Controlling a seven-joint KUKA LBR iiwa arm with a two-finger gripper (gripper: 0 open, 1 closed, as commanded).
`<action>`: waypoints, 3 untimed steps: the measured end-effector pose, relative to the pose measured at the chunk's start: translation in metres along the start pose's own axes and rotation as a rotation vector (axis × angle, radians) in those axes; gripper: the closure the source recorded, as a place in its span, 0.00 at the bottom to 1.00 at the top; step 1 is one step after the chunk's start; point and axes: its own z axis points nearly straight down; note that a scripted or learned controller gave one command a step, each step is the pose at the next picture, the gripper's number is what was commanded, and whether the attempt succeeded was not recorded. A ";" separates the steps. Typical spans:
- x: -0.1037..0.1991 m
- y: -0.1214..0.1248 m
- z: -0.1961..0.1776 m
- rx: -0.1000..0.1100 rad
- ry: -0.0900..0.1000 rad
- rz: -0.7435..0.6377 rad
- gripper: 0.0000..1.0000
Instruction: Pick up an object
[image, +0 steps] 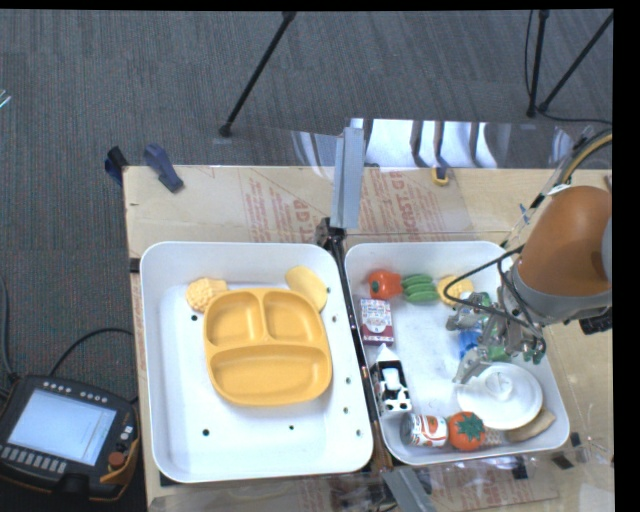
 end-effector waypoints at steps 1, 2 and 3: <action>-0.004 0.001 0.008 0.003 -0.001 0.011 0.00; -0.011 0.004 0.007 0.004 -0.004 0.013 0.00; -0.012 0.005 -0.002 0.003 -0.004 0.011 1.00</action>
